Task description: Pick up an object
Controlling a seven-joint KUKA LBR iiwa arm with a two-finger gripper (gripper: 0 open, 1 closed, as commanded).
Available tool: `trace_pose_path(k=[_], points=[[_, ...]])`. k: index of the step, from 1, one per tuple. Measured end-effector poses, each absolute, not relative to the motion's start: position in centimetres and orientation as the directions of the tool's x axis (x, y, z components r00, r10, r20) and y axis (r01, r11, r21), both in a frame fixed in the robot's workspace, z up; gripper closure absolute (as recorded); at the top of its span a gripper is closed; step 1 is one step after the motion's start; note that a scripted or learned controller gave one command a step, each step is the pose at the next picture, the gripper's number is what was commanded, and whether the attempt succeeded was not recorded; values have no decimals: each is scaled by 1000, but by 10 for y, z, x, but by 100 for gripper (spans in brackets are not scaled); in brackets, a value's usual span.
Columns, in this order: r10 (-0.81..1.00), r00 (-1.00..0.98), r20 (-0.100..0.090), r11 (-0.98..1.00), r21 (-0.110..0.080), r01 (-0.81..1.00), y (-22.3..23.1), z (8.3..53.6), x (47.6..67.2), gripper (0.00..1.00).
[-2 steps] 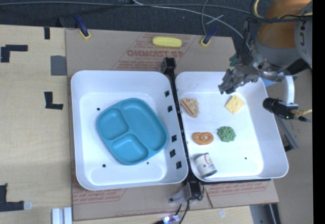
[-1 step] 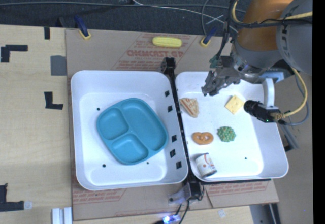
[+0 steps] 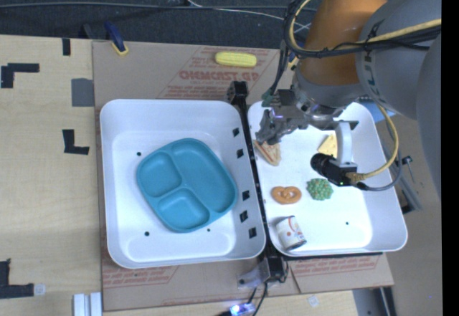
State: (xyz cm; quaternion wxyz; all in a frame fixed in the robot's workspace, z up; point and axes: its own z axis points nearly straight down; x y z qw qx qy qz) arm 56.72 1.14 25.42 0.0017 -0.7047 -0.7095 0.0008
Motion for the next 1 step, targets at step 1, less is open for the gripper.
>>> trace_pose_path(k=[1], points=[[1000, -5, 0, 5, -4, 1000, 67, 237, 558, 100]])
